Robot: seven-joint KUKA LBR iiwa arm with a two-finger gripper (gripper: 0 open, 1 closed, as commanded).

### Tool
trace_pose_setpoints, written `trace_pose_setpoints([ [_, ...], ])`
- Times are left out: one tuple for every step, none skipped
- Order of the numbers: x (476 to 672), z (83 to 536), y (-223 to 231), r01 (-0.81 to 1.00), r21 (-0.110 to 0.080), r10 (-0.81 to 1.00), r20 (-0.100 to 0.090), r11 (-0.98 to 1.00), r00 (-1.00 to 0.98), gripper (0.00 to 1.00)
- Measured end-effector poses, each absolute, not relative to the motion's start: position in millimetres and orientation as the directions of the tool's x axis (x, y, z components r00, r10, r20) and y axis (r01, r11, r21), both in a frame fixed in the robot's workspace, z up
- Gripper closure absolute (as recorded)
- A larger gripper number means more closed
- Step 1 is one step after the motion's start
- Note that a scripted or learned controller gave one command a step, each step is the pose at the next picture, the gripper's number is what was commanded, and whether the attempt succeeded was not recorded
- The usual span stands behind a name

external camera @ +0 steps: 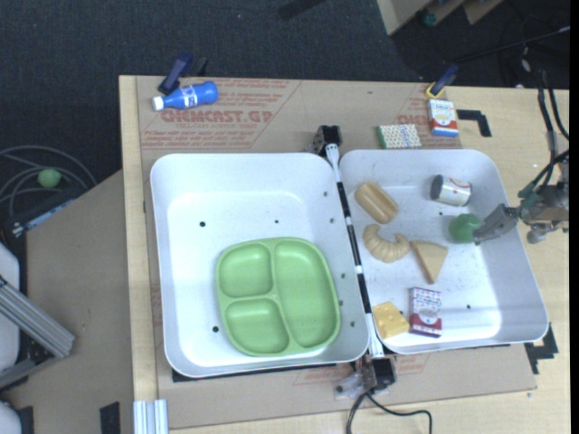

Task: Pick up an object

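Green ball (464, 229) in the right bin (507, 319), close to that bin's right wall, with the end effector (493, 224) reaching in over the wall and touching or nearly touching the ball's right side. No object is seen between its fingers, and whether it is released or clenched cannot be told at this slant; the pick is judged not yet made, with closing and lifting left to do. Just above the ball lies a small can (450, 189) on its side. Leftward lie a bread roll (376, 202), a croissant (386, 245) and a wedge (431, 260); a yellow block (390, 319) and a red-and-white carton (425, 311) sit near the front wall. The can is the nearest crowding item. The left bin (181, 183) holds a green divided tray (277, 295). On the worktop (136, 152) behind lies a blue bottle (185, 96).
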State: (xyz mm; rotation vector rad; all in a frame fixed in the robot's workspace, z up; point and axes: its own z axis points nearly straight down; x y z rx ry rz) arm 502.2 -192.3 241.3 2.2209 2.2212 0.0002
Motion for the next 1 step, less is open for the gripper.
trace_pose_setpoints([
  [508.5, 158.6, -143.9, 1.000, -0.003, 1.000, 0.002, 0.001, -0.001, 0.00],
])
